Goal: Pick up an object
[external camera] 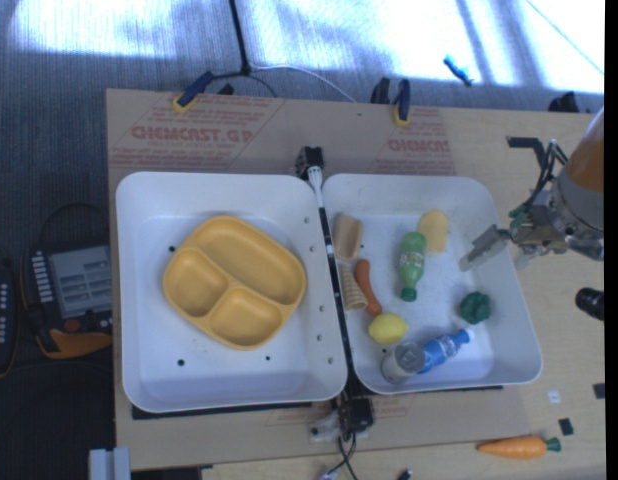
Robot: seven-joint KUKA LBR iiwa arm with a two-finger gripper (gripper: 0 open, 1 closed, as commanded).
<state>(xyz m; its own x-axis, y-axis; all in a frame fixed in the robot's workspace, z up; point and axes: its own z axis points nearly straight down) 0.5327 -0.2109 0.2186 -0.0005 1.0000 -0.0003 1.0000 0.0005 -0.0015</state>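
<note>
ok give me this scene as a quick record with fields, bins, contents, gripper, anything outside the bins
left bin: holds a yellow divided plate
right bin: green bottle, lemon, small carrot, clear water bottle with blue label, dark green lumpy object, pale yellow item, tan item
gripper: at the right bin's right edge, above the contents, holding nothing
outside bins: orange carrot on the bench, in front of the right bin
task state: no object picked up yet
</note>
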